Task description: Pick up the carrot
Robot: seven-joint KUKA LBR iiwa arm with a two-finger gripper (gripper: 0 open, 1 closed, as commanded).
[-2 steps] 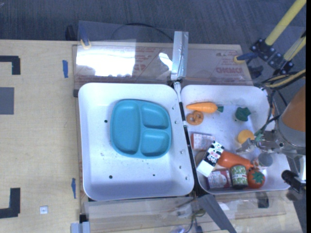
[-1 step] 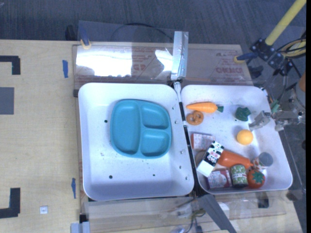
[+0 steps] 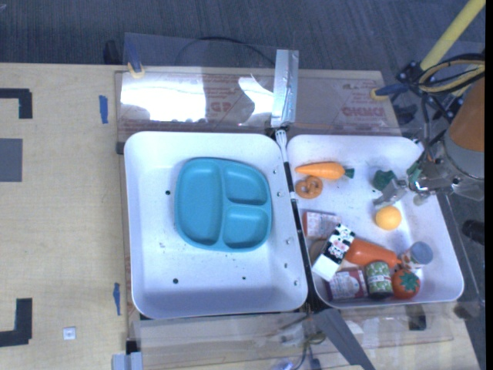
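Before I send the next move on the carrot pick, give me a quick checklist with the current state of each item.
1. Carrot located: ok, lying flat at the back left of the right bin, green end pointing right.
2. Top of carrot uncovered: ok, nothing lies on it.
3. Clearance beside it: not ok, a small orange round piece sits right against its front side.
4. Pincer over the carrot: not ok, it is off to the carrot's right, above the yellow ball.
5. Pincer free of load: cannot tell.
6. Blue divided plate out of the way: ok, it is in the left bin.
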